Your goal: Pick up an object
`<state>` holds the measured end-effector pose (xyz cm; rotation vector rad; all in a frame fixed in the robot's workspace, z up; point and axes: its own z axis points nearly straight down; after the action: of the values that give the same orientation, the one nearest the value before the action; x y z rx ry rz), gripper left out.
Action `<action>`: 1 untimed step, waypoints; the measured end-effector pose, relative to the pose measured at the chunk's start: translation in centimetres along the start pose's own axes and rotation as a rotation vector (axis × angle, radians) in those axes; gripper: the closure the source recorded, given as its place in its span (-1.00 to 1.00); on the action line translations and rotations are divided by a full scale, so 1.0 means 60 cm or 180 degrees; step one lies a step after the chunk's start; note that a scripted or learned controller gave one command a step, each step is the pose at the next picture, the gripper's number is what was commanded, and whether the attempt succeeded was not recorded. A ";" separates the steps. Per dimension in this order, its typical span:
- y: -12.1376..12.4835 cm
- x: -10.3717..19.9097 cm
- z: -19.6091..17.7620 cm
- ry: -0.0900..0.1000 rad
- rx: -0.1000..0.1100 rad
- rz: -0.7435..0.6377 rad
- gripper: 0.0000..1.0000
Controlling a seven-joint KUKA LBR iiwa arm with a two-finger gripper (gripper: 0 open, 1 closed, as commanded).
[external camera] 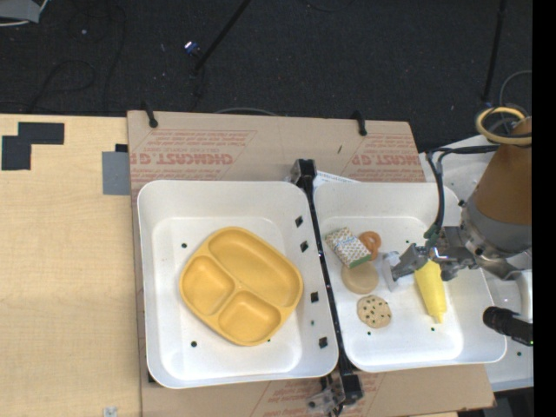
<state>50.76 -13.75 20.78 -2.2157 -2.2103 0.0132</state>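
Two white bins on table: left bin (pixel 165 233) holds yellow tray (pixel 241 285). Gripper (pixel 415 266) beside banana (pixel 432 291) in right bin (pixel 469 341); finger state unclear.

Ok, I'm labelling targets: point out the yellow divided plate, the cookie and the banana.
yellow divided plate (pixel 241 286), camera view, middle ridge.
cookie (pixel 374 311), camera view, its centre.
banana (pixel 431 290), camera view, mid-body.
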 end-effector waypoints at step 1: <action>0.005 0.000 -0.010 -0.0008 -0.0040 -0.0008 -1.00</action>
<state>51.04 -13.75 21.38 -2.2204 -2.2206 0.0018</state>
